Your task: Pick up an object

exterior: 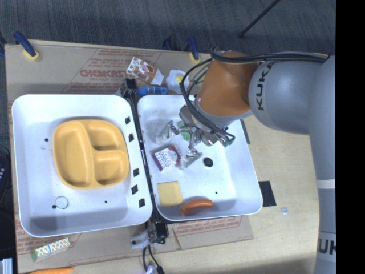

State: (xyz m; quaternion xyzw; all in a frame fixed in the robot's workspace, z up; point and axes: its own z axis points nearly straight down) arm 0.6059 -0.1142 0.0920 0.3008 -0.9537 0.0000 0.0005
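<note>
Three risks stand out, judged from how things lie in the right-hand bin.

1. The gripper [193, 147] hangs low in the middle of the right bin [242, 176], right of centre in the frame. Its metal fingers [193, 153] look spread somewhat apart, with nothing between them. Its tips are just beside the upper right edge of the small red and white packet [166, 157], the nearest candidate for picking. If the fingers close from here, they may only nip the packet's corner, or push it aside toward the bin's left wall.

2. The packet looks flat and thin. A flat item lying on the bin floor gives the fingers little to close round, so they could scrape the floor and come up with nothing.

3. Other things lie close by: a crumpled silvery piece [162, 131] just above the packet, a yellow block [169, 193] below it and a red-orange sausage-shaped object [197, 205] at the bin's lower edge.
   - A descent slightly off could catch the silvery piece along with the packet, and a double grip would likely slip.
   - The arm's orange band [225, 90] hides part of the upper bin, so anything under it cannot be judged.

The yellow divided tray [91, 152] in the left bin [28, 153] is well apart and poses no hazard.
</note>
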